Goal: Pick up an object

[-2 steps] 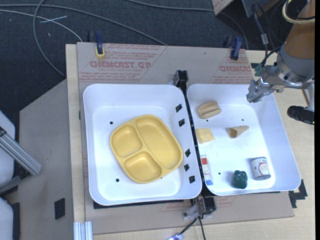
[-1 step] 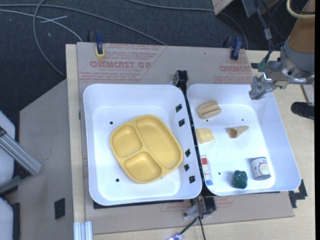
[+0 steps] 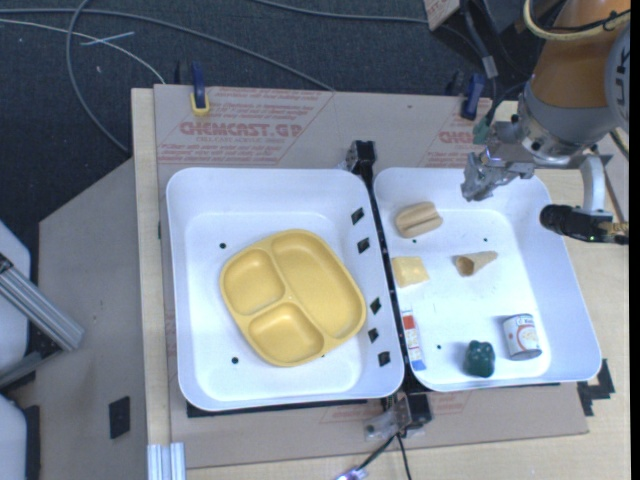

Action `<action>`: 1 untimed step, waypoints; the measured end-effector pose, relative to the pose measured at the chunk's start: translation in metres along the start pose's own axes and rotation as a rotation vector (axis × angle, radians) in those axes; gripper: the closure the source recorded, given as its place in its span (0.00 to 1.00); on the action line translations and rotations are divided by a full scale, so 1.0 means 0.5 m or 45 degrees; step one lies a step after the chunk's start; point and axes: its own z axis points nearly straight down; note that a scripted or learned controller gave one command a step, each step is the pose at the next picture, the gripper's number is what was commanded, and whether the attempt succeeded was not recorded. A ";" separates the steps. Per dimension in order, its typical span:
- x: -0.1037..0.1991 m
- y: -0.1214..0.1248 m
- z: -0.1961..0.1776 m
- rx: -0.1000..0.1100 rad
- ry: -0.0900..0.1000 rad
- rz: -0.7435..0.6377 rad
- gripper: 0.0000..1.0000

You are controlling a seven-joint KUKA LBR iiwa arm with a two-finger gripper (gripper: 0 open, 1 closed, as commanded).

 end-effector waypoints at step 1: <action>0.118 -0.018 -0.007 0.001 0.001 0.000 1.00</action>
